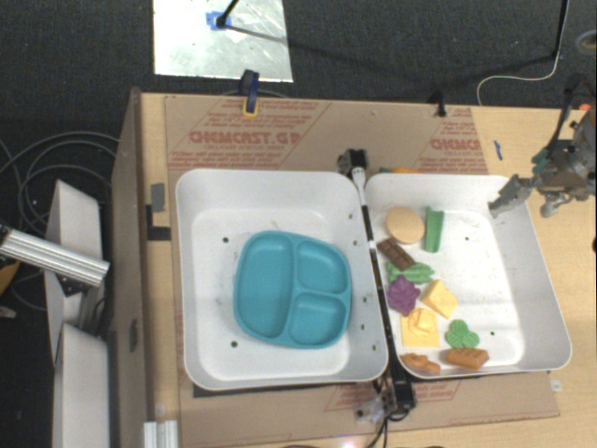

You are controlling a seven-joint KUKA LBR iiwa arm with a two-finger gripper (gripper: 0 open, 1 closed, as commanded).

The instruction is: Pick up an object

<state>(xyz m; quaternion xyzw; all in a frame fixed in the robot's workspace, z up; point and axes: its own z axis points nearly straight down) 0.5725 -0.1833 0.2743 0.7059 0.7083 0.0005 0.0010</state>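
Note:
The right bin (532, 278) holds several toy foods: a tan round bun (405, 224), a green bar (433, 230), a brown piece (395, 253), a green leafy piece (417, 273), purple grapes (403, 295), a yellow cheese wedge (440, 299), a yellow block (421, 329), a green broccoli (459, 333) and two orange pieces (466, 357) at the front. My gripper (520, 207) hangs over the bin's far right corner, well right of the foods. It is open, its fingers spread with nothing between them.
The left bin (201, 250) holds a teal divided plate (292, 288). A ridge where the two bin walls meet (373, 269) runs between them. Cables lie on the dark floor behind and to the left. A shiny sheet (222, 26) lies at the back.

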